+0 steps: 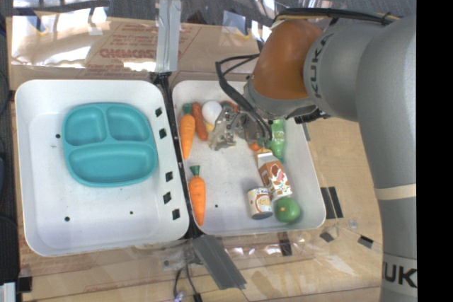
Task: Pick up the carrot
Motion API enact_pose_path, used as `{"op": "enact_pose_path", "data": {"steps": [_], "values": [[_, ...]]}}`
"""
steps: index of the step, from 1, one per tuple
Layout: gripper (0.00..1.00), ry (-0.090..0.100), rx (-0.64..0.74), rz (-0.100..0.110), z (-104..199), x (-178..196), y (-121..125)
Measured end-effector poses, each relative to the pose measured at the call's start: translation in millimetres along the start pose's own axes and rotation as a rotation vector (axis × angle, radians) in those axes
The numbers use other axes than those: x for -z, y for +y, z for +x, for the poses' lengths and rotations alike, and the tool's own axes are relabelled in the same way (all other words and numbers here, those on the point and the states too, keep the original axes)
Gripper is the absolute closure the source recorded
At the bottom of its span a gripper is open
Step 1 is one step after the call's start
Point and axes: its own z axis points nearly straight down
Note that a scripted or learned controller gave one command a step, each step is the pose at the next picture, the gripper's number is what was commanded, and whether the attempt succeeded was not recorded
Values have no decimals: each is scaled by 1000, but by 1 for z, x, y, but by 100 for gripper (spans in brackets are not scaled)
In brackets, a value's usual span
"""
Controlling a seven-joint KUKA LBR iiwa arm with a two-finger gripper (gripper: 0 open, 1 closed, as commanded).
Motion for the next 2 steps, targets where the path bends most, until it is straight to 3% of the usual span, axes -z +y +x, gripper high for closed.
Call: {"op": "enact_pose_path", "data": {"steps": [1, 2], "values": [[100, -8, 100, -2, 58, 90, 70], [100, 2, 168, 0, 111, 85, 37]]}}
